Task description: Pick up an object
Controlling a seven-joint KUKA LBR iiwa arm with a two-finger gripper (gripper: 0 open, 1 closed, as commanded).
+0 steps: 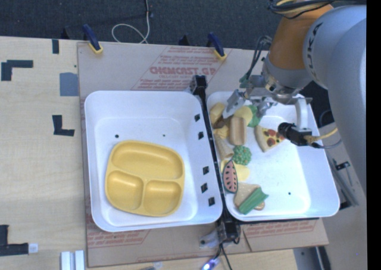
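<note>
1. Hanging over the upper part of the right bin [321, 203], the gripper [250, 101] sits at centre-right of the frame, just above the heap of toy food; whether its fingers are spread or closed, and whether anything is between them, I cannot tell, since the wrist hardware hides them.
2. The arm [309, 30] comes in from the upper right, its orange band above the wrist, tilted down toward the bin's upper-left corner, likely because most of the pieces are crowded there.
3. Directly under and just left of the gripper lie a hot dog [237, 130] and some yellowish pieces pushed against the divider between the bins; the hot dog looks like the nearest candidate for picking.
4. Just right of it lies a pizza slice [269, 139], lower right of the gripper and apart from the bin's wall.
5. Further down the frame come broccoli [241, 155], a watermelon slice [230, 176] and a sandwich [249, 197], strung along the bin's left side.
6. In the left bin [95, 114], a yellow tray [144, 177] with three compartments rests flat, well apart from the gripper.
7. Both bins sit on a cardboard sheet [172, 66] held by blue-and-yellow clamps at the top edge, presumably to keep it from sliding.
</note>
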